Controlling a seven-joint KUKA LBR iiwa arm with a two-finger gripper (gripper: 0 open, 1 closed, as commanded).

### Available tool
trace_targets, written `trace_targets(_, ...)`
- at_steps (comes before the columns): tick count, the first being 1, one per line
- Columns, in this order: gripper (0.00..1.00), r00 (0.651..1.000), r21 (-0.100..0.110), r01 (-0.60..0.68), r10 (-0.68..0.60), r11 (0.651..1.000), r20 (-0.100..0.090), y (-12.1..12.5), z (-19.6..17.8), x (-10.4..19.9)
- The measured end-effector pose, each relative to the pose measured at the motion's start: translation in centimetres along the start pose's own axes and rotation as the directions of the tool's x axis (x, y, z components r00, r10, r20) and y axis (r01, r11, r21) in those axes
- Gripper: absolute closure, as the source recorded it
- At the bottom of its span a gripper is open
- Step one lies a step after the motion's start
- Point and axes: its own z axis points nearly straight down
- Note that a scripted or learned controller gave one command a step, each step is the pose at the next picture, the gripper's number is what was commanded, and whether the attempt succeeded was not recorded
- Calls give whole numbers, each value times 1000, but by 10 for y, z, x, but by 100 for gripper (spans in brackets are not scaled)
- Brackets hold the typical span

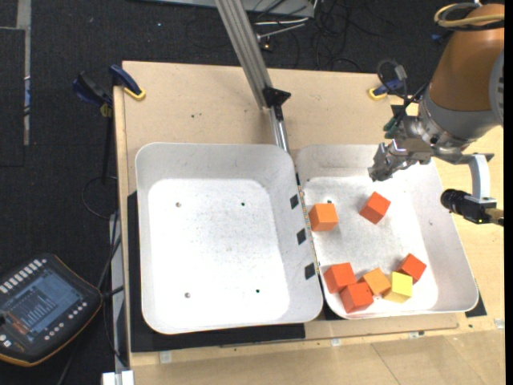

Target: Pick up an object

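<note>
The right bin (449, 239) holds several small blocks. An orange block (323, 216) lies near its left wall and a red-orange block (374, 208) sits mid-bin. Along the front lie two red blocks (339, 276) (357, 296), an orange block (377, 281), a yellow block (401, 286) and another red block (413, 266). My gripper (382, 171) hangs over the far part of the right bin, just above and behind the red-orange block, with nothing seen between its fingers.
The left bin (152, 215) stands beside the right one. A slanted metal rail (248, 54) crosses the bench's back toward the bins' junction. Clamps (124, 83) (385, 87) sit at the bench's far corners. A teach pendant (40, 307) lies off the bench at left.
</note>
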Motion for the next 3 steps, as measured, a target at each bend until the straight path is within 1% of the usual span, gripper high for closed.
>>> trace_targets(1, 100, 1000, 0, 2, -2, 1000, -1, -9, -3, 58)
trace_targets(2, 100, 1000, -1, 1, -1, 1000, 0, -8, 0, 102)
trace_targets(3, 100, 1000, -2, 2, -2, 1000, 0, -9, -3, 153)
